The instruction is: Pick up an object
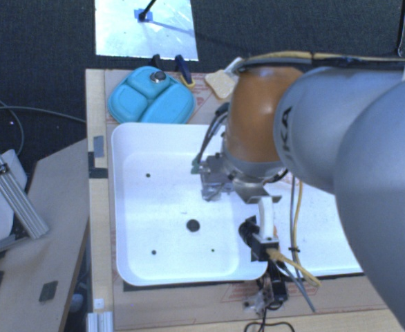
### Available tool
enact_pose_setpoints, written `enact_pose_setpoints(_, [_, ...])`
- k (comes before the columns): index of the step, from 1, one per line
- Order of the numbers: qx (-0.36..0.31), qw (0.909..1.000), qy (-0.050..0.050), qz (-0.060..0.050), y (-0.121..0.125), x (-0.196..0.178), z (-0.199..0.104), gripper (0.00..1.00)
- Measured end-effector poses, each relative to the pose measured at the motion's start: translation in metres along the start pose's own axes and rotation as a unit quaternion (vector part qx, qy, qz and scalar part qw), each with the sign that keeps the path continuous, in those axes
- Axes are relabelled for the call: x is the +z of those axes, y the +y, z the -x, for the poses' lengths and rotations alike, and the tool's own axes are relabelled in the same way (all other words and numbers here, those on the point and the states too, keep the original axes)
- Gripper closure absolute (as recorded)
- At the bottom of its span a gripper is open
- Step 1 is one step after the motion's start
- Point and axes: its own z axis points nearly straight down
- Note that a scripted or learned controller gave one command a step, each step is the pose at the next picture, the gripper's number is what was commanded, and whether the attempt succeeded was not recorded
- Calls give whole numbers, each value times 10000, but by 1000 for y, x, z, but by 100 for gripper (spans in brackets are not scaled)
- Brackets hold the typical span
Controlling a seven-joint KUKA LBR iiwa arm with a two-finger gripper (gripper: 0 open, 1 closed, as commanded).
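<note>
Left bin (130, 206): white and shallow, with all of its left half and near-left corner in plain sight.
Small dark disc (193, 225): lying flat on the left bin's floor, about mid-width and closer to the near edge than the far one. Nothing touches it, and there's bare white floor all round.
Gripper (213, 185): hanging over the right side of the left bin, near the edge it shares with the other bin. Honestly can't tell if it's open or closed, and I see nothing in it. The disc sits apart from it, toward the near-left.
Arm (341, 137): huge in the shot, grey with the orange band, and covers the left bin's far-right corner.
Right bin (323, 234): a strip of floor shows under the arm, along its near edge.
Tiny dark specks (148, 176): three of them on the left bin's floor, well spread out, all clear of the walls.
Blue container (151, 97): on the bench (99, 185), right up against the left bin's far rim at the far-left corner.
Tan piece (220, 83): on the bench past the far edge, just beside the orange band.
</note>
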Motion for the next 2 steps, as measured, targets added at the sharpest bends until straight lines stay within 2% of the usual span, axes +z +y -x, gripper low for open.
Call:
enact_pose_setpoints(1, [2, 9999, 23, 115, 59, -201, -46, 100])
enact_pose_setpoints(2, [61, 10000, -23, 8, 130, -105, 1, 100])
